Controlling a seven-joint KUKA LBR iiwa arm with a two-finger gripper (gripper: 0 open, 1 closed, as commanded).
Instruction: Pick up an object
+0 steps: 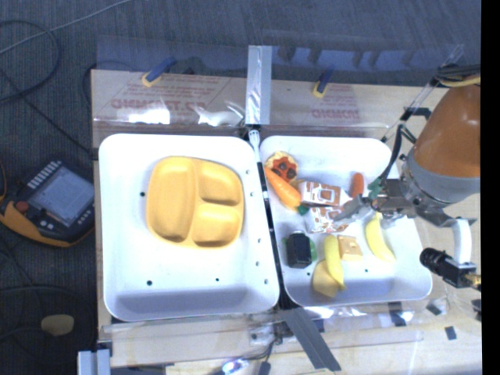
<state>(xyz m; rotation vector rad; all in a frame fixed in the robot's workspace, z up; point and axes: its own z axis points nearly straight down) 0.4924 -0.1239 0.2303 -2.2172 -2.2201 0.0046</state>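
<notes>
The right bin [406, 283] holds a jumble of toy food. An orange carrot [283, 190] lies by its left wall, below a round orange piece [281, 165]. A white and red carton [319, 196] sits mid-bin, with a small red sausage [357, 183] to its right. Two yellow bananas [331, 266] [379, 238], a tan cracker [350, 247] and a black block [298, 250] lie toward the front. My gripper [349, 211] reaches in from the right, low over the carton's right edge. Nothing is visibly held in it.
The left bin [125, 280] carries a yellow divided plate [195, 201]. The orange-banded arm [453, 143] covers the right bin's right rim. A metal strip [258, 84] stands behind the bins. A handheld controller [55, 201] lies on the floor at left.
</notes>
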